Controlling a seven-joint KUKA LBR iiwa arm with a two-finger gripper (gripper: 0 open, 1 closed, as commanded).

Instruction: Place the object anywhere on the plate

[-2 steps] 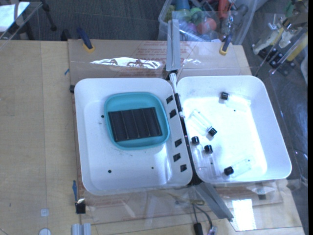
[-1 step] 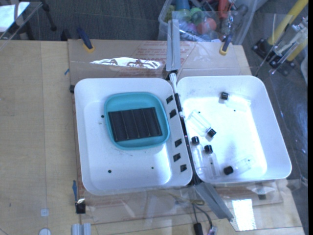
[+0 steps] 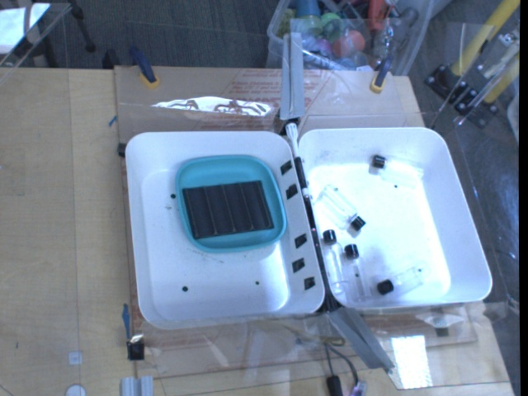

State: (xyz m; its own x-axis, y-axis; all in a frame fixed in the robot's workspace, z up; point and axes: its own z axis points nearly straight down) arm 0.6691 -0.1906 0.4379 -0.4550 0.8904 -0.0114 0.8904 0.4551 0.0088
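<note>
A teal, rounded-square plate (image 3: 191, 178) sits in the left white bin (image 3: 153, 254), slightly toward its back. A dark ribbed rectangular slab (image 3: 227, 209) lies flat in the middle of the plate, inside its rim. In the right white bin (image 3: 462, 221) several small clear vials with black caps are scattered: one near the back (image 3: 378, 162), one in the middle (image 3: 356, 222), two close to the left wall (image 3: 329, 237) (image 3: 351, 251) and one near the front (image 3: 385, 287).
The two bins meet at a wall carrying a row of black clips (image 3: 299, 221). A clear tub of colourful items (image 3: 355, 15) stands behind the bins. Clamps (image 3: 147, 73) (image 3: 379, 77) hold the cardboard under the bins.
</note>
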